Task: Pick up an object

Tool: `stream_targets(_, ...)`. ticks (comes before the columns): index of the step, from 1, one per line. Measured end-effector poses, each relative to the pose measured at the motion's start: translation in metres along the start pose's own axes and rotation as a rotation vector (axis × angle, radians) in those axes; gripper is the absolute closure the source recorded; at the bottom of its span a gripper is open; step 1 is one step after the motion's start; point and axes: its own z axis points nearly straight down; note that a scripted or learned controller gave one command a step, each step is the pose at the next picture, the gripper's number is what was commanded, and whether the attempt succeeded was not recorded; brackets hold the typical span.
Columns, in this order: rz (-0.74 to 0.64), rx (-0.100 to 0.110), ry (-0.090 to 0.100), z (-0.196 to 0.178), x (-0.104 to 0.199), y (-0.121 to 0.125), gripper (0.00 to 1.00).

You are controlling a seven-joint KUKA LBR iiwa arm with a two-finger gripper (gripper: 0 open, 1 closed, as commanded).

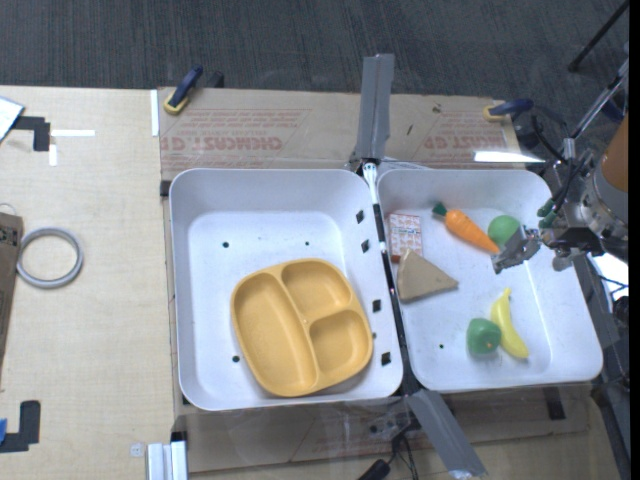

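tape roll [47, 257] on bench left | blue clamps [183, 89] on cardboard [270, 133] behind bins

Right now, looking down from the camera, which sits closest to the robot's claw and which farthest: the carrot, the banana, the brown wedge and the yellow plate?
1. Carrot, just left of the claw, in the right bin.
2. Banana, below the claw in the picture.
3. Brown wedge, by the right bin's left wall.
4. Yellow plate, in the left bin.

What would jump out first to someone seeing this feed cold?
The yellow divided plate lying alone in the left bin. Next, the bright toys in the right bin: a carrot, a banana and a green fruit, with the gripper near that bin's right wall.
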Motion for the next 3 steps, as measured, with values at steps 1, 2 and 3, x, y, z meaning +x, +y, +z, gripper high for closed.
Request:
stream_targets(1,0.178,0.0,0.001,0.154,-0.051,0.043,0.0)
stream_targets(2,0.174,0.0,0.002,0.18,-0.034,-0.017,0.0)
stream_targets(3,0.329,-0.001,0.0,0.132,-0.03,0.024,0.0)
